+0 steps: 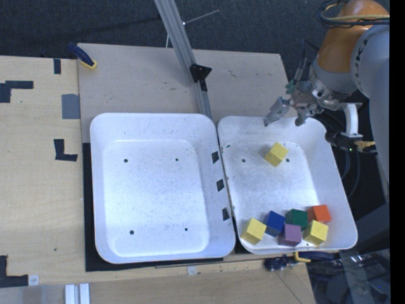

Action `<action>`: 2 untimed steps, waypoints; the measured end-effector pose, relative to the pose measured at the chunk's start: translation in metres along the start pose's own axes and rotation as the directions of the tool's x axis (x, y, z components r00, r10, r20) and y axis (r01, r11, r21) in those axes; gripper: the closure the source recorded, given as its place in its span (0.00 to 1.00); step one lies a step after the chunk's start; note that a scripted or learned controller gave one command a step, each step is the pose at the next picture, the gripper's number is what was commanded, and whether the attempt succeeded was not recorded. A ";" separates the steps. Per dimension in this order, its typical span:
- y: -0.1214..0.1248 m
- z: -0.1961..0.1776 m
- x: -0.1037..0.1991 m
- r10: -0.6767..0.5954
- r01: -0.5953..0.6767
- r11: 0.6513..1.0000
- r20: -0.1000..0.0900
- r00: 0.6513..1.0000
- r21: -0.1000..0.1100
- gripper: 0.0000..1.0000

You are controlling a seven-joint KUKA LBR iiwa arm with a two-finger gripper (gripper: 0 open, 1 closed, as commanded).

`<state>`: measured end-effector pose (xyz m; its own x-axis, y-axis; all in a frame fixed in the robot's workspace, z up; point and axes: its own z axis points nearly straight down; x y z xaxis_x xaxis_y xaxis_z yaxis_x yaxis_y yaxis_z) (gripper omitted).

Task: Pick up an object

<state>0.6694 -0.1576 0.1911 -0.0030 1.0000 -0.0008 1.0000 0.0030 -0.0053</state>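
- Pincer (286, 114) hangs over the top edge of the right bin (253, 128), upper right of the frame, its two fingers spread wide with nothing between them.
- Yellow block (276, 154) lies alone in that bin, just below the pincer.
- Six blocks cluster at the bin's lower edge: yellow (254, 230), blue (274, 222), purple (292, 234), green (296, 218), orange (321, 213), yellow (317, 232).

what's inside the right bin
The right bin holds seven small blocks: one yellow block alone near the middle, and six clustered at the near edge. Any block hidden under that cluster cannot be seen.
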 end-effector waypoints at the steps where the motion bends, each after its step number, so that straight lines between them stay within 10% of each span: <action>1: -0.007 0.062 -0.004 0.001 -0.001 1.000 0.000 1.000 0.002 0.00; 2: -0.008 0.102 -0.002 0.000 0.000 1.000 0.000 1.000 0.001 0.00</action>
<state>0.6613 -0.1601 0.0887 -0.0027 1.0000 -0.0005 1.0000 0.0027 -0.0064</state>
